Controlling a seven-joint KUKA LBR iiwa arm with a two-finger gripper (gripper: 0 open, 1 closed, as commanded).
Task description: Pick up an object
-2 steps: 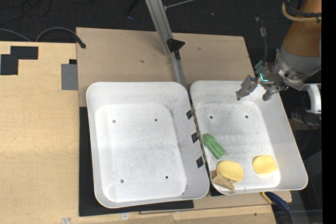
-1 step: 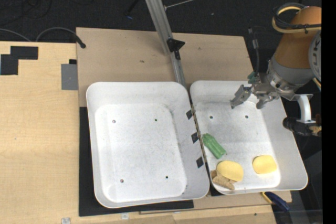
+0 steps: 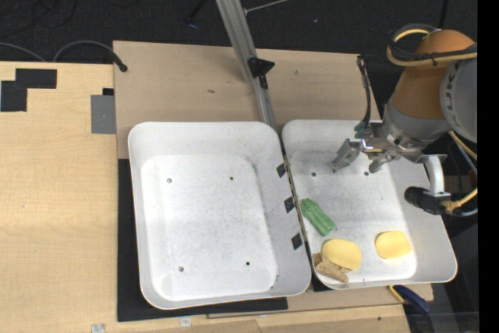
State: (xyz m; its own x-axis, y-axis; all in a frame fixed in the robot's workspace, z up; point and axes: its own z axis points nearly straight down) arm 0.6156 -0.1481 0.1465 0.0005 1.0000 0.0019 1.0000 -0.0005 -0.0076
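My gripper [image 3: 355, 164] hangs over the upper part of the right bin [image 3: 366, 199], open, with nothing between its fingers. Below it, near the bin's left wall, lies a small green object [image 3: 318, 216]. Two yellow rounded objects rest at the bin's near end, one [image 3: 341, 253] at the lower left and one [image 3: 394, 244] to its right. A tan piece [image 3: 334, 271] lies against the first yellow one, at the bin's front rim. The gripper touches none of them.
The left bin [image 3: 203, 207] sits beside the right one, with black clips [image 3: 290, 203] along the shared wall. A slanted metal rail [image 3: 234, 19] rises behind the bins. The arm's orange band [image 3: 425, 82] and cables fill the right side.
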